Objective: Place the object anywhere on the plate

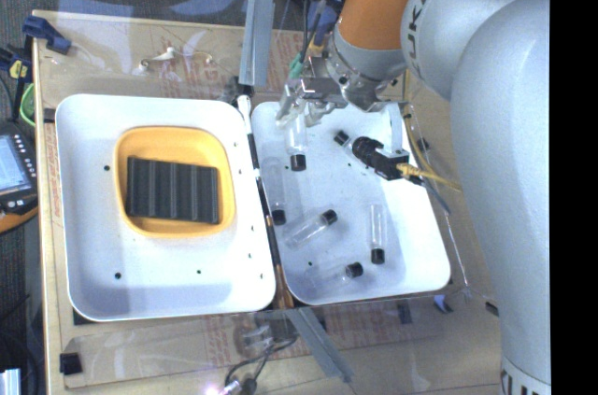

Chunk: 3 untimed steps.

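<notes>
1. We judge the current step to be the pick: the claw [304, 104] hangs over the 12 o'clock end of the right bin [425, 239], above an upright clear vial [296, 150] with a black cap.
2. We cannot tell whether the claw is spread or pressed together; its tip is small and blurred against the white bin floor, and nothing shows pinched in it.
3. The object is probably one of the vials: others lie toward 6 o'clock, one on its side at bin centre [313, 227], one at 3 o'clock [377, 234].
4. The plate [173, 146] sits in the left bin [93, 272], at 9 o'clock of the claw and well apart from it. It is yellow, rounded-rectangular, with a dark ribbed insert.
5. The next move calls for a secure grip, a lift clear of the divider wall, then travel toward 9 o'clock.
6. The vials are smooth transparent cylinders; we expect them to roll and slip easily.
</notes>
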Each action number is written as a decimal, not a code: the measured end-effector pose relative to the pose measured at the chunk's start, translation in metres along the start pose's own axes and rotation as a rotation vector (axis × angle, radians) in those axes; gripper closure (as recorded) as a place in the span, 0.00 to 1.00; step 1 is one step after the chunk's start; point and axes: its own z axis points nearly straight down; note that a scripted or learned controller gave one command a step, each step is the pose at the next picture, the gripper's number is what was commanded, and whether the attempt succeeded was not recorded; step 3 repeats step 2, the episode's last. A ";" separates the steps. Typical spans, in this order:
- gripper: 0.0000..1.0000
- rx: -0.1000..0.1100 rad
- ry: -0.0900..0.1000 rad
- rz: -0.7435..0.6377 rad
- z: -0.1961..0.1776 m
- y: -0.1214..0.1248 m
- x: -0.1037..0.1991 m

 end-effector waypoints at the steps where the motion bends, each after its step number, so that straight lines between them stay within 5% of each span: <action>1: 1.00 0.003 0.001 -0.321 0.050 -0.001 0.011; 2: 0.00 0.003 0.000 -0.320 0.049 -0.001 0.010; 3: 0.00 0.003 0.000 -0.320 0.049 -0.001 0.010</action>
